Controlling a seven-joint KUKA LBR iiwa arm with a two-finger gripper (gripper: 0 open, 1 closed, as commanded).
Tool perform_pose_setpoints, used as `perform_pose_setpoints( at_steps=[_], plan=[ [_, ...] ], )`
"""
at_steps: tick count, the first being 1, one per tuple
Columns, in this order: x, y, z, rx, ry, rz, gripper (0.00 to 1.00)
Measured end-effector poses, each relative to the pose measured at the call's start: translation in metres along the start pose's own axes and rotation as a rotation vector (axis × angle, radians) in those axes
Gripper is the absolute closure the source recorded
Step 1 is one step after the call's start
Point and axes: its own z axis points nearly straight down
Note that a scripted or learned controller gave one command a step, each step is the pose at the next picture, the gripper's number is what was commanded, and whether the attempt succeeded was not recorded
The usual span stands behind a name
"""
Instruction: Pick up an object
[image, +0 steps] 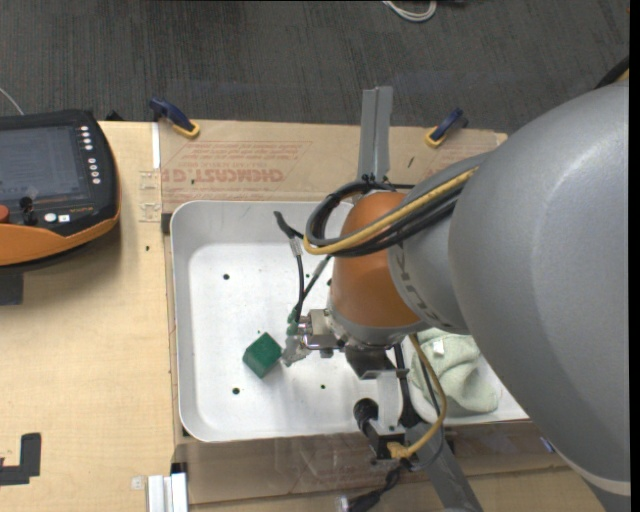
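A small green block (262, 355) lies on the floor of the left white bin (215, 280), toward its front. My gripper (294, 350) hangs low in that bin, directly right of the block, close to it or just touching it. The block rests on the bin floor beside the gripper, not lifted. The orange band of the wrist (370, 265) and the grey arm (545, 300) cover the bin's right part and most of the bin beside it.
A pale crumpled cloth (462, 372) lies in the right bin, partly under the arm. A teach pendant (50, 185) sits on the cardboard at the far left. Two clamps (176, 118) (445, 126) hold the cardboard's far edge. Cables (395, 215) loop around the wrist.
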Motion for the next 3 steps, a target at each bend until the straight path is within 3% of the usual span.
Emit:
perform_pose_setpoints(
  at_steps=[1,3],
  plan=[
    [0.000,0.000,0.032,-0.001,0.000,-0.362,0.00],
    [0.013,0.005,0.031,-0.005,-0.001,-1.040,0.00]
  ],
)
